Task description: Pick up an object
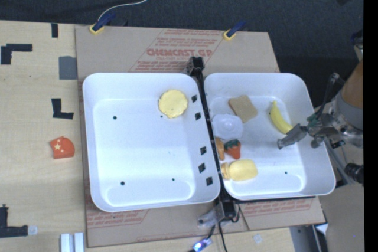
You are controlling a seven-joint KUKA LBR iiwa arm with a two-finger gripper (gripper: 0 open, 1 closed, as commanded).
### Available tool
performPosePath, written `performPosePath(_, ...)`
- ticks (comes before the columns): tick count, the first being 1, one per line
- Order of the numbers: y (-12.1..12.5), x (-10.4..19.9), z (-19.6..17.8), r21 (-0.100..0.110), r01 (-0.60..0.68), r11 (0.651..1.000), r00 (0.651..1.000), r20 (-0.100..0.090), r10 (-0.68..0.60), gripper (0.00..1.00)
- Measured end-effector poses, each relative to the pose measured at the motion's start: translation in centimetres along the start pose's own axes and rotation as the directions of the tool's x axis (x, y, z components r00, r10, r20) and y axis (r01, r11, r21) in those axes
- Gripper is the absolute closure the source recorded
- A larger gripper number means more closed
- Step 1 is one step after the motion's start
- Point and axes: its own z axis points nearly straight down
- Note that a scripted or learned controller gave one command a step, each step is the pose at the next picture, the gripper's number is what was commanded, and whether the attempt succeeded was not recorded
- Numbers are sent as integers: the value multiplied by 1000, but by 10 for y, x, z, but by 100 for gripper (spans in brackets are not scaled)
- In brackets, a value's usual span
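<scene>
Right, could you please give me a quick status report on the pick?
Gripper over right white bin, nothing held. Yellow banana just beside it, untouched. Nothing between them.

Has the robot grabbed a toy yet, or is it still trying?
Not yet. Done so far: the arm has brought its tool over the right bin, beside the banana. In hand: I see nothing held between its fingers. Left to do: grip something and lift it. The banana, the brown bread slice and the pale yellow lemon-like piece all lie on the bin floor.
</scene>
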Motion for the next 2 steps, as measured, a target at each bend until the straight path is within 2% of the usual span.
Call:
performPosePath(1,67,76,116,-4,7,1000,1000,0,-7,0)
performPosePath(2,167,110,111,-10,7,1000,1000,1,-7,0)
